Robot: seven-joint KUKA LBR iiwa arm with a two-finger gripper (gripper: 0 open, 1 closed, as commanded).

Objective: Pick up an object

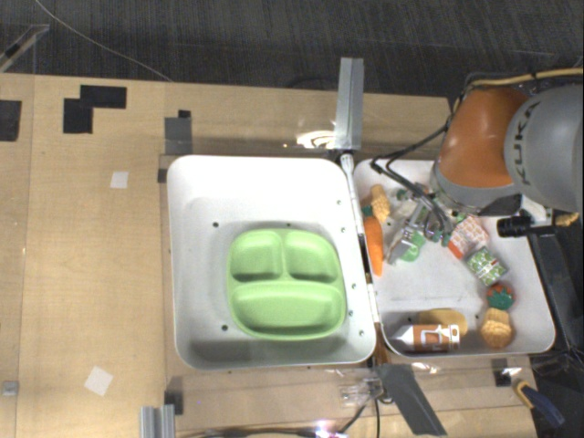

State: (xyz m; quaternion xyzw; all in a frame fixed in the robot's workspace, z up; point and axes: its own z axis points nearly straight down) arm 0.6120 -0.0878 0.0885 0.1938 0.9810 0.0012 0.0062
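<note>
My gripper [412,230] hangs low in the right bin [438,290], over its upper left part. Its metal tip sits right against a small green object [411,249], and I cannot make out whether it is gripped. Just left of the gripper lie an orange carrot [372,241] along the bin's left wall and a yellow corn-like piece [380,202]. To the right are a red-and-white packet [469,234] and a green patterned packet [485,265].
A green divided plate [286,282] lies in the left bin [201,208]. Along the right bin's front are a brown bottle [436,330], a tan lumpy piece [497,328] and a small red-and-green item [499,295]. The arm's orange band [481,140] looms over the bin's back edge.
</note>
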